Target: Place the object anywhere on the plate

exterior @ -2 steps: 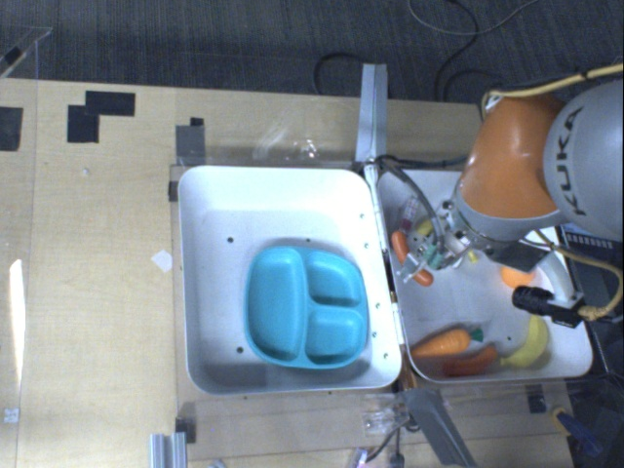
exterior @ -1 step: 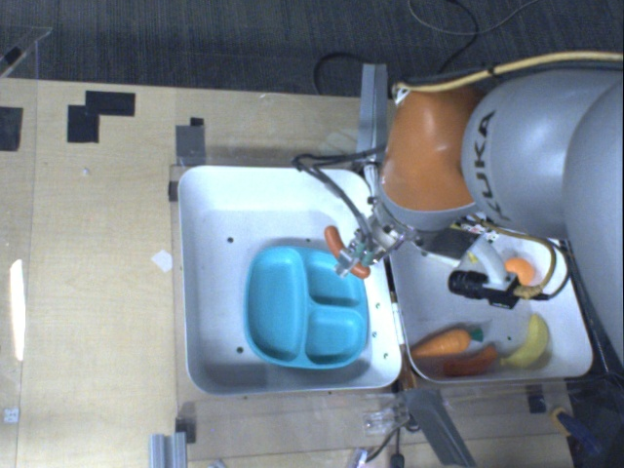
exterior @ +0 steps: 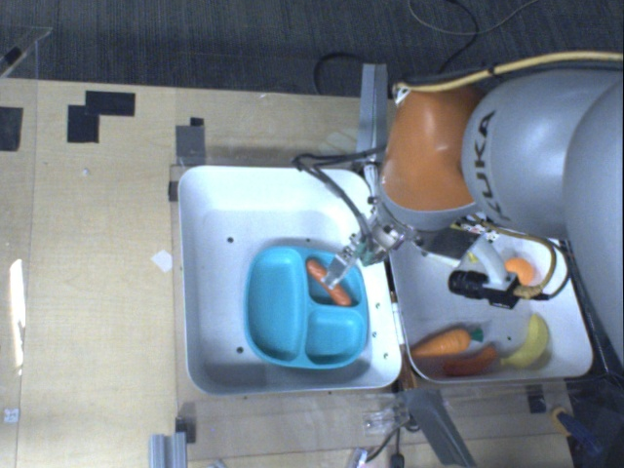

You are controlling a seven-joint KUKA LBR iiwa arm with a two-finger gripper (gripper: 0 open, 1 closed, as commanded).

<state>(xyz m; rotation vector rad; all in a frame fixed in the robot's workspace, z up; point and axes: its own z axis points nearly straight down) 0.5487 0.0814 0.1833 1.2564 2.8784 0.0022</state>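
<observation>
Orange sausage (exterior: 330,286) lay in the blue plate's (exterior: 278,310) upper-right compartment, at about two o'clock from the plate's centre. Gripper (exterior: 338,271) sat right over it; whether its jaws pinched it I couldn't tell. It looked light, smooth, slightly slippery; best gripped across its middle.

- The sectioned turquoise plate (exterior: 292,312) looks like smooth moulded plastic with a soft sheen.
- The shallow white bin (exterior: 219,261) around the plate is smooth and faintly glossy, plastic by its look.
- The grey arm casing (exterior: 546,144) right of the plate is smooth and satin; its orange band (exterior: 429,149) shines.
- The pale bench top (exterior: 88,261) left of the plate looks like matt wood.
- The dark floor (exterior: 244,18) beyond the plate looks like rough carpet.
</observation>
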